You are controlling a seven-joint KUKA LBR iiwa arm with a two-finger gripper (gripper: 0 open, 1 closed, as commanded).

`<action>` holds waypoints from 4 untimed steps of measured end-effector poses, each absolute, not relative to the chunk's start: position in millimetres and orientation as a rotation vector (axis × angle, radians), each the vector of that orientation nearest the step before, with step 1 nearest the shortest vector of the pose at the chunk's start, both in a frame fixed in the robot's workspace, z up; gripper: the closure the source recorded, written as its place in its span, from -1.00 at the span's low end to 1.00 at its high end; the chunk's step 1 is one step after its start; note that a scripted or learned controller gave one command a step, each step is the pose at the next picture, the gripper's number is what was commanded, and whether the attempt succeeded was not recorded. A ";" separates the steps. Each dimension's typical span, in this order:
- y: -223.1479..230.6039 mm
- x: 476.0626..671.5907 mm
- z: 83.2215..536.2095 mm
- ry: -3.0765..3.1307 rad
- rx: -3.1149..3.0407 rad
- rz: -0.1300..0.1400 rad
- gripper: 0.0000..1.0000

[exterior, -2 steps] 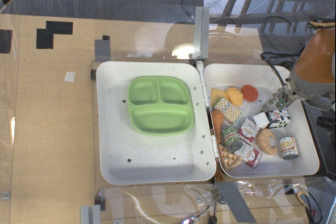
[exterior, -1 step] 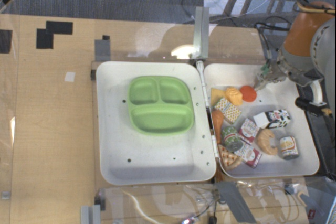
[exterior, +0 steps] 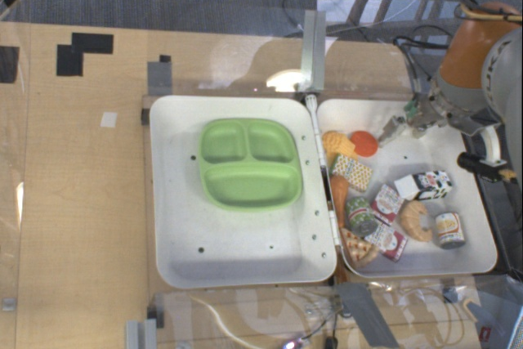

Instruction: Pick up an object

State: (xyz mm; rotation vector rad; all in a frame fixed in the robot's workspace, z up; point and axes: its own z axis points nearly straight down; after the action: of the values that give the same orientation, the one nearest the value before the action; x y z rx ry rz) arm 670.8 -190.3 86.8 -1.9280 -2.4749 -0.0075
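The right bin [exterior: 458, 155] holds several toy food items. Among them are a red tomato [exterior: 365, 144], a yellow-orange piece [exterior: 338, 144], a checkered packet [exterior: 353, 172], an orange carrot [exterior: 339, 192], a black-and-white carton [exterior: 430, 185], a bagel [exterior: 415, 219] and a small tin can [exterior: 449, 230]. My gripper [exterior: 392, 128] hangs over the bin's upper part, just up and right of the tomato and apart from it, slanting in from the arm at the upper right. Nothing shows held in it.
The left bin [exterior: 176, 249] carries a green divided plate [exterior: 249, 163] at its middle. A metal divider [exterior: 320, 167] separates the two bins. A pizza slice [exterior: 357, 246], a green can [exterior: 360, 215] and small packets [exterior: 386, 238] crowd the right bin's lower left. Cables trail behind the arm.
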 end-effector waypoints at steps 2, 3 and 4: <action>-96.9 670.4 87.9 -2.496 -1.918 -0.002 -1.00; -94.7 674.1 102.5 -2.506 -1.917 -0.015 1.00; -166.3 611.0 89.4 -2.393 -2.053 -0.006 1.00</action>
State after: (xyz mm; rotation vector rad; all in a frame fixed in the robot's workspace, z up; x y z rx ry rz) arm 611.0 -166.3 89.4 -2.0531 -2.3926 -0.0062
